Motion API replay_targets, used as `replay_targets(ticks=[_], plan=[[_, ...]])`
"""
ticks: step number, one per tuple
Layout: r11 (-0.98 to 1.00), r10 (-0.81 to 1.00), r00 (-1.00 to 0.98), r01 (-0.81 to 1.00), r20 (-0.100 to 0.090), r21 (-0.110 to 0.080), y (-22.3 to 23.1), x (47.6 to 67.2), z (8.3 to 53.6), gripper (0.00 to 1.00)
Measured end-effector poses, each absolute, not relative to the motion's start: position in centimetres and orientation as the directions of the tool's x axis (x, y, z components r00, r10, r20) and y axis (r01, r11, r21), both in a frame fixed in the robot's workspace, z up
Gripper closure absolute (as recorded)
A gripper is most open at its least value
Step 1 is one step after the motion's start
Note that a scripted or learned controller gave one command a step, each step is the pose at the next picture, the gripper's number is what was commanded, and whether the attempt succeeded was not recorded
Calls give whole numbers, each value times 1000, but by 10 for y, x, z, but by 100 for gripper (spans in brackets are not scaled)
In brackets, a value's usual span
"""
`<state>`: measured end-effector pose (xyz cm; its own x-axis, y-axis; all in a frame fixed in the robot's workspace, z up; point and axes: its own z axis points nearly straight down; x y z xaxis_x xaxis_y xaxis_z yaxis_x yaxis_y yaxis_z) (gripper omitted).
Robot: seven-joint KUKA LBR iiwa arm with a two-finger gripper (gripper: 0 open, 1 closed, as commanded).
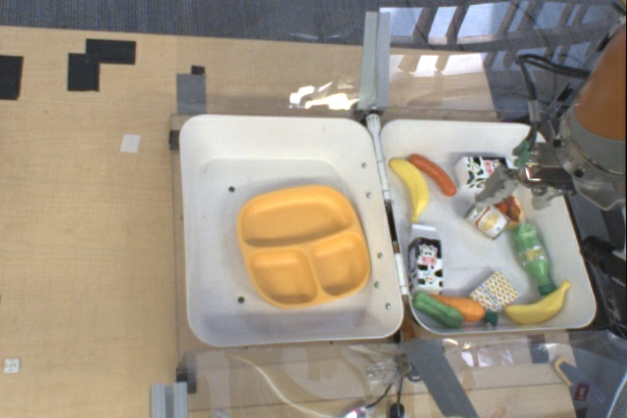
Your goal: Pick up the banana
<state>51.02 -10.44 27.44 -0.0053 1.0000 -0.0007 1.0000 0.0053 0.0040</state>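
Observation:
Two yellow bananas lie in the right bin (584, 259). One banana (410, 184) rests near the bin's left wall, next to a red sausage (434, 173). The other banana (540, 306) curves along the front right corner. My gripper (507, 185) hangs over the bin's upper right part, above a small can (490, 219) and beside a white carton (477, 170). It is well to the right of the first banana and behind the second. No banana is between its fingers.
A green bottle (531, 255), a cow-print carton (425, 262), a carrot (460, 308), a green vegetable (433, 307) and a patterned square (495, 291) also sit in the right bin. The left bin (211, 210) holds an orange divided plate (302, 243).

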Motion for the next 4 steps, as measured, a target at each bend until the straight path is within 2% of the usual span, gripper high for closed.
replay_targets(ticks=[1, 2, 3, 4], plan=[[-122, 993, 122, 993, 0, 7, -86, 493, 369, 0], [-184, 983, 184, 983, 0, 1, -30, 579, 215, 0], [-216, 976, 216, 976, 0, 2, -93, 611, 123, 0], [-72, 997, 72, 997, 1, 3, -14, 572, 186, 0]])
